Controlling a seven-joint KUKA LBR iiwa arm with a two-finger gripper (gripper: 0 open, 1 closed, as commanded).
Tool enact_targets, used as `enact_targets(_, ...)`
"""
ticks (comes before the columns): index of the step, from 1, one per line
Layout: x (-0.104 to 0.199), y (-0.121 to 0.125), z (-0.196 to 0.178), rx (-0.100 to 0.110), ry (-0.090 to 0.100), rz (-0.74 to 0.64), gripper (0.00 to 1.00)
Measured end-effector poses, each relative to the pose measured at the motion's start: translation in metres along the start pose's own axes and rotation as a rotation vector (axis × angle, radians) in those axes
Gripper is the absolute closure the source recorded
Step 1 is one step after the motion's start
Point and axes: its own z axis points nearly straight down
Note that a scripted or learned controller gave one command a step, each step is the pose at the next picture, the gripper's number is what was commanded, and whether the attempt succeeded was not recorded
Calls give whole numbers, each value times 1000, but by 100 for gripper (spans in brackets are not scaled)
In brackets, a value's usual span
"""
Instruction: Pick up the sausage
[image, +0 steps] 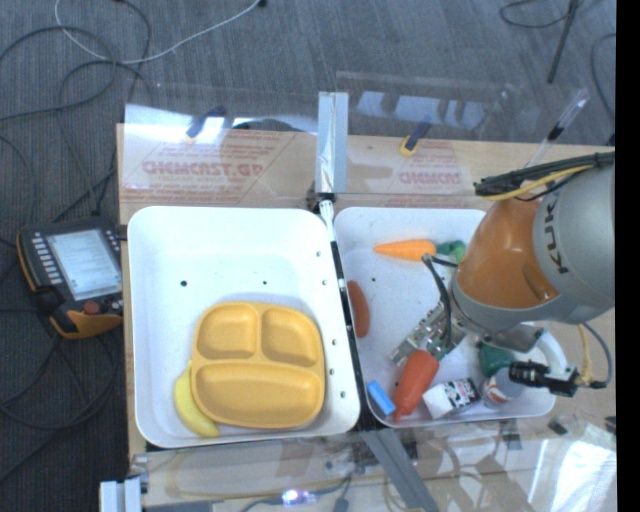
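Observation:
The sausage (358, 307) is a short reddish-brown piece lying lengthwise against the left wall of the right bin (400, 222). My gripper (424, 336) hangs low in the middle of that bin, to the right of the sausage and apart from it. It sits just above the top end of an orange carrot (414, 382). The grey and orange wrist covers the bin's right part.
A second carrot (405, 250) with a green top lies at the back of the right bin. A blue piece (380, 398), a white carton (451, 395) and a green item (494, 356) lie along its front. The left bin (160, 260) holds a yellow divided plate (258, 362) and a banana (192, 408).

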Motion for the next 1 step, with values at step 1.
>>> enact_targets(1, 12, -13, -51, -1, 9, -26, 100)
